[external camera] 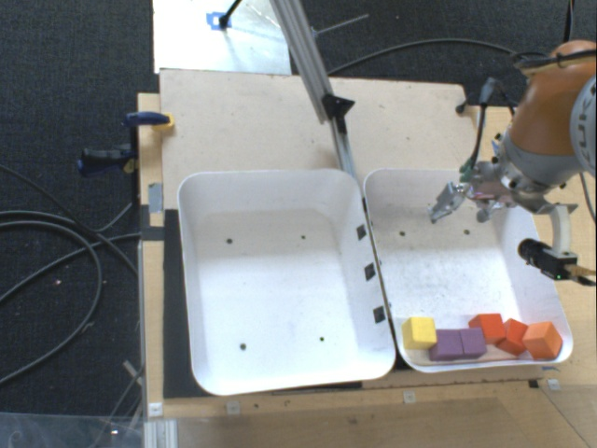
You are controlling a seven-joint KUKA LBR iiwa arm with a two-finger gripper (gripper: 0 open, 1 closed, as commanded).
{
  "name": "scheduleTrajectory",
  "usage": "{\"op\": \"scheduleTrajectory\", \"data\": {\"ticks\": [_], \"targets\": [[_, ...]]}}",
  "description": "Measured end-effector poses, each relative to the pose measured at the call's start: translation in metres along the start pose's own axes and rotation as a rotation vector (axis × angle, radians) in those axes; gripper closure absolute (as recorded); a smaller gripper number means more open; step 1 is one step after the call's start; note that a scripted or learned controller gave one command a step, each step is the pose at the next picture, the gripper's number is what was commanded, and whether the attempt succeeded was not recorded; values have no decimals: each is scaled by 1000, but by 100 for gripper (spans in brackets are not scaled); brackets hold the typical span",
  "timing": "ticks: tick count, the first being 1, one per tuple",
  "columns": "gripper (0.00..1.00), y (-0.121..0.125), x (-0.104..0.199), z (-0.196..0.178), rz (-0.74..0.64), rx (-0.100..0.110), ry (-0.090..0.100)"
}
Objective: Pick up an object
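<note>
Several small blocks lie along the front wall of the right bin: a yellow block, a purple block, a red-orange block, a red block and an orange block. My gripper hangs over the back part of the right bin, well behind the blocks. It is open, with nothing between its fingers. The arm's orange band rises above it at the right edge.
The left bin sits beside the right one, sharing a middle rim. A metal pole slants over the bench from the back. A blue clamp grips the bench's left edge. Cables lie on the floor at left.
</note>
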State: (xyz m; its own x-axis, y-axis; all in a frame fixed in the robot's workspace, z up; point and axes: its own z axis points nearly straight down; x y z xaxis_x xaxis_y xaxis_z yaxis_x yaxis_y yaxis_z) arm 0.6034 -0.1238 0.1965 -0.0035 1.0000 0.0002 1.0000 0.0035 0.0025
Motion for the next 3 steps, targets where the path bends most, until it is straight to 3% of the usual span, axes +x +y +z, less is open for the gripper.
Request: {"op": "scheduleTrajectory", "data": {"ticks": [1,2,3], "targets": [[0,41,-65,-16,4,-5,-5],[0,-38,-6,18,0,9,3],[0,-26,-88,98,9,5,-2]]}}
